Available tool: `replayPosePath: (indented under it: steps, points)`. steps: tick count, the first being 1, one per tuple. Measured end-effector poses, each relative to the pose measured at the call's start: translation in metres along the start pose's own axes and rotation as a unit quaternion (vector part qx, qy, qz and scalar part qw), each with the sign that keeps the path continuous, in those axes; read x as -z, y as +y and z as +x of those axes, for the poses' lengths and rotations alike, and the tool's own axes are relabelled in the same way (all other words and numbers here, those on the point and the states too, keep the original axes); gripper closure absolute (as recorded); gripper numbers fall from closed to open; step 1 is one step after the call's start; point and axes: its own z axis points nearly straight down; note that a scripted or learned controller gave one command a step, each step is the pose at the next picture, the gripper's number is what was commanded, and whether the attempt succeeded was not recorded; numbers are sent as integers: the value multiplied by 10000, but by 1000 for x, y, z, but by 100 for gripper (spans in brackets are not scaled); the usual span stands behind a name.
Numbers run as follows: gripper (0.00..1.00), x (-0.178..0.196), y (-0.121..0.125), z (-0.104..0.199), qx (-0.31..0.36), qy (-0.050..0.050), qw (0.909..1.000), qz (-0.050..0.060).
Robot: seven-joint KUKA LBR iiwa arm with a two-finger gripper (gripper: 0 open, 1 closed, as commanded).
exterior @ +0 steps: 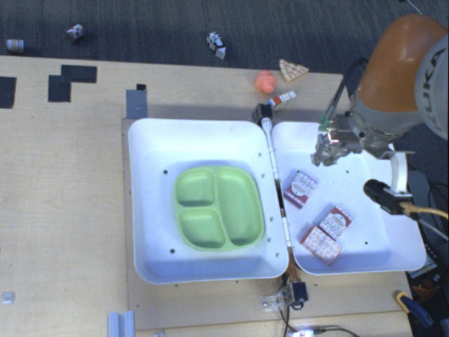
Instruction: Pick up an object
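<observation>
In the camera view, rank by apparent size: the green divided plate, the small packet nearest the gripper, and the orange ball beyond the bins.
1. Green divided plate, clearly largest.
2. Small packet.
3. Orange ball, only slightly smaller than the packet; it lies farther from the camera, so this order is unsure.

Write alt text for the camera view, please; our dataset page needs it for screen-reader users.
A grey robot arm reaches from the right, its gripper above the right white bin, which holds three small red-and-white packets. The left white bin holds a green divided tray.
</observation>
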Motion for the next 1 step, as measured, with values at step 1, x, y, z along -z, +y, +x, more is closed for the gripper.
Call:
replayPosePath:
  steps: [1]
  points:
    - [100,11,-78,25,2,-4,10000,13]
